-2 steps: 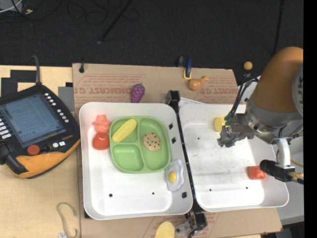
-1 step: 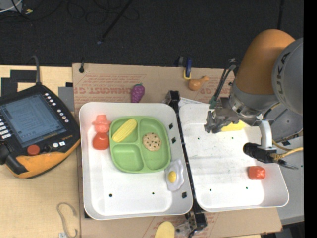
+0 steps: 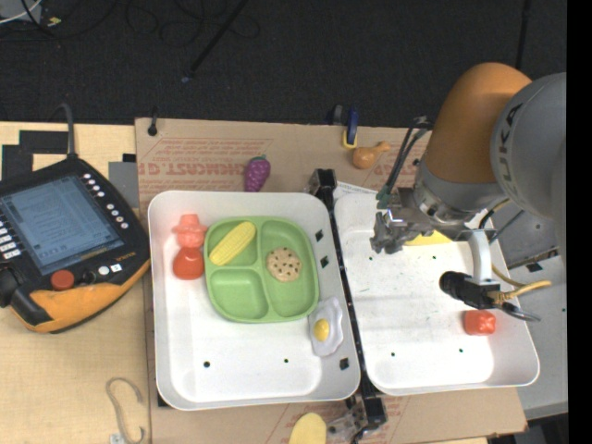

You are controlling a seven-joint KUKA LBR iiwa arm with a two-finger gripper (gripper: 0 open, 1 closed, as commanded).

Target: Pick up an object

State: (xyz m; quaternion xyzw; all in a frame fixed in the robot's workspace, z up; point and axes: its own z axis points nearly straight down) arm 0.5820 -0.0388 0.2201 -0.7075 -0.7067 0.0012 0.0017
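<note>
1. The gripper (image 3: 387, 233) hangs over the right bin (image 3: 416, 345), close to that bin's far left corner. The grey arm (image 3: 541, 155) reaches in across the bin's right edge.
2. I cannot tell whether the gripper is spread wide or drawn narrow, because from this angle its tip is a small dark tangle. Nothing shows held in it.
3. The plainest thing to pick in this bin is a red block (image 3: 479, 322). It lies on the bin floor near the right edge, well apart from the gripper and untouched.
4. A sliver of yellow (image 3: 431, 239) shows just beside the gripper, mostly hidden beneath the wrist. I cannot say what it is.
5. The left bin (image 3: 240, 363) offers more choices.
   - A green plate (image 3: 245, 299) sits toward its far edge, with a corn cob (image 3: 230, 242) and a cookie (image 3: 284, 265) in its two far compartments.
   - A red toy (image 3: 189, 246) stands by the bin's left edge, just beside the plate.
   - A fried egg (image 3: 323, 327) rests against the bin's right wall.
6. My judgement is that the task is barely begun, since no object is lifted or even touched.
7. Nearly everything is left to do:
   - choose one object;
   - bring the gripper over it;
   - lower to the bin floor;
   - close on the object;
   - raise it clear.
8. The red block would need a move across the bin toward its right edge, while the hidden yellow thing lies closer.
</note>
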